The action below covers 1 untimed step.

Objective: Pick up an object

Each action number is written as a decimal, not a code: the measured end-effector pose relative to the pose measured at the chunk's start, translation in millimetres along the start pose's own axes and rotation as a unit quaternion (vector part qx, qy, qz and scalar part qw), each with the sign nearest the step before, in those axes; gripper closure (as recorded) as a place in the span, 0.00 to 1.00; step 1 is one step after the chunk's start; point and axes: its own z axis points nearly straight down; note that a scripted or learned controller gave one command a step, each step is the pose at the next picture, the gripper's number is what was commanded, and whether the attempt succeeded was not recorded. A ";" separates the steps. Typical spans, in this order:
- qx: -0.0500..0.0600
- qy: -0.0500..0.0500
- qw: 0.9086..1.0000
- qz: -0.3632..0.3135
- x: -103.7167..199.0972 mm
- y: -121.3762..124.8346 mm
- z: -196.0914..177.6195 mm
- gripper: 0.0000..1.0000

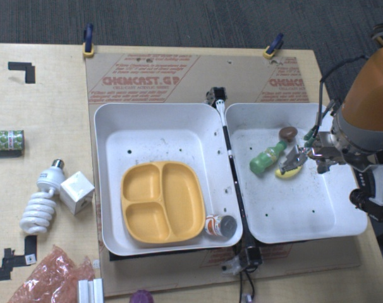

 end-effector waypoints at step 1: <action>0.000 0.000 1.000 0.001 -6.1 27.1 146.0 0.00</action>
